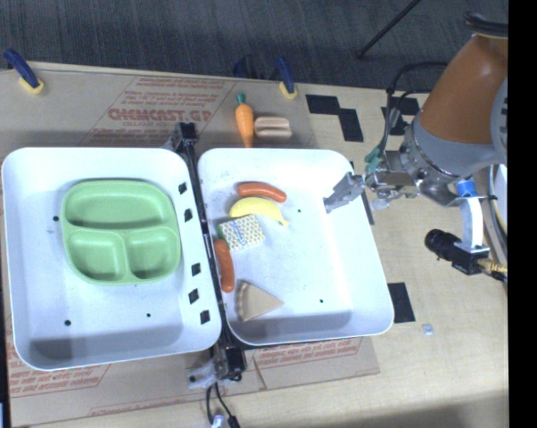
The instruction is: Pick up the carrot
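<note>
The carrot, orange with a green top, lies on the cardboard just behind the right bin, outside both bins, pointing toward the bin's back rim. My gripper hangs over the right bin's right side, near its rim, well to the right of and in front of the carrot. Nothing shows between its fingers.
A small bun-like piece lies right beside the carrot. In the right bin are a red sausage, a banana, a patterned block, an orange-red stick and a tan wedge. The left bin holds a green divided plate.
</note>
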